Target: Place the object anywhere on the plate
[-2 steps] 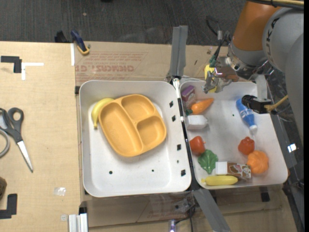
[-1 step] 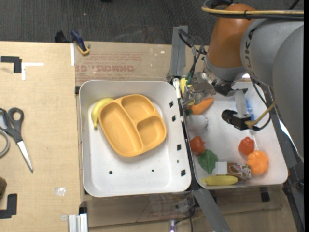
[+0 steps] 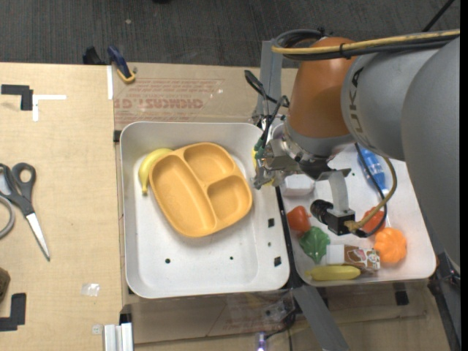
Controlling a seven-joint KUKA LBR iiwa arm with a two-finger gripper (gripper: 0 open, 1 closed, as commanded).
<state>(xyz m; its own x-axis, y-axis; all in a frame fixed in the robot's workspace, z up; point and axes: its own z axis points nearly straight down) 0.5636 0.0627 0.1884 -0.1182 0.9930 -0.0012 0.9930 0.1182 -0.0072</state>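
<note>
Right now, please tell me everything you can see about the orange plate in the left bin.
The orange plate is a rounded tray, apparently plastic, divided into three compartments: one long, two smaller. It lies flat but turned diagonally in the left bin. A yellow banana touches its upper-left rim.

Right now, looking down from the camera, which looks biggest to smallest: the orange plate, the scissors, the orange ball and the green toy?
1. orange plate
2. scissors
3. orange ball and green toy: these look about alike, so I won't rank them.
</note>
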